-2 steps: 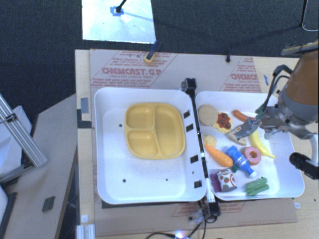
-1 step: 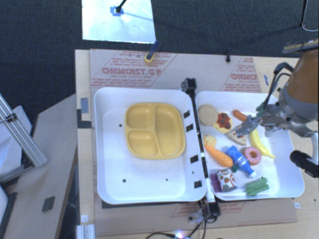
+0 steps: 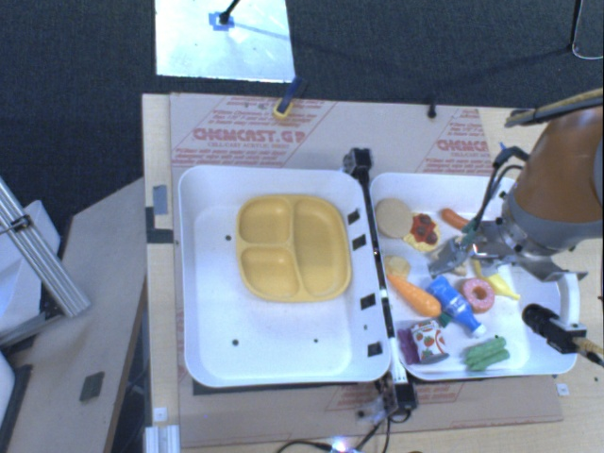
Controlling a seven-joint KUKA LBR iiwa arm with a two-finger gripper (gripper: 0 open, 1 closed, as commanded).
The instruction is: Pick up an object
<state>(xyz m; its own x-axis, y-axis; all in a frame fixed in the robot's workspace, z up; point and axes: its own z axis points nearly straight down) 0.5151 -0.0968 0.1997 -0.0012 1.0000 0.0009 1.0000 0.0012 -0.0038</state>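
Observation:
The right bin point(image 3: 543, 366) holds several toy foods. Among them are a tan cookie point(image 3: 394, 217), a pizza slice point(image 3: 424, 229), a red sausage point(image 3: 454, 219), an orange carrot point(image 3: 413, 294), a blue bottle point(image 3: 456, 306), a pink donut point(image 3: 479, 295), a yellow banana point(image 3: 501, 285), green beans point(image 3: 486, 353) and a purple-and-red packet point(image 3: 427, 341). My gripper point(image 3: 451, 259) hangs low over the middle of this bin, just above the bottle and carrot and right of the pizza slice. Nothing is visibly held.
The left bin point(image 3: 212, 347) holds a yellow divided plate point(image 3: 293, 248). A black divider rail point(image 3: 373, 262) runs between the bins. A small pale yellow piece point(image 3: 397, 266) lies by the rail. The arm's grey and orange body point(image 3: 562, 187) covers the right bin's far right corner.

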